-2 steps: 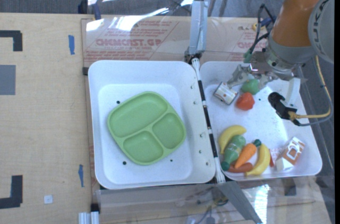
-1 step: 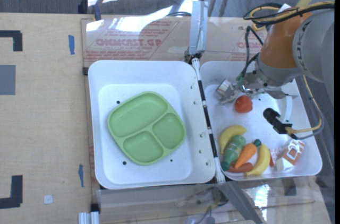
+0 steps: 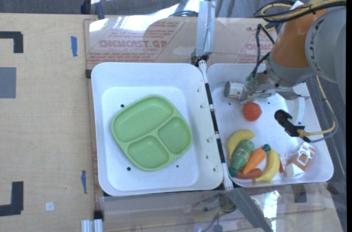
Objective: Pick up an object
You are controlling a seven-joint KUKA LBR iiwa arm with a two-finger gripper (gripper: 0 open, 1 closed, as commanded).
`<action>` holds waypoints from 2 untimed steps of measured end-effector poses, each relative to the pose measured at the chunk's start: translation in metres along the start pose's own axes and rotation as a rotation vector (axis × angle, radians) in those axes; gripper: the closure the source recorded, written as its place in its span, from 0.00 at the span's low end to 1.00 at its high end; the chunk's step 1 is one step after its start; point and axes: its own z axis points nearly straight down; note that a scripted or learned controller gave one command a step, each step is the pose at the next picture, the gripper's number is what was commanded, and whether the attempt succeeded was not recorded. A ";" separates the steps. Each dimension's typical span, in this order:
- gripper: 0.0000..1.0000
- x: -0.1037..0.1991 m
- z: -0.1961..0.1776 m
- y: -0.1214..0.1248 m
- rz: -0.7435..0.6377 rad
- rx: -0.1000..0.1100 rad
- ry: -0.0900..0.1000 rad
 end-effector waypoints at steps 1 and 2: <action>0.00 0.000 0.000 0.000 0.000 0.000 0.000; 0.00 0.016 0.012 -0.075 -0.163 -0.004 0.000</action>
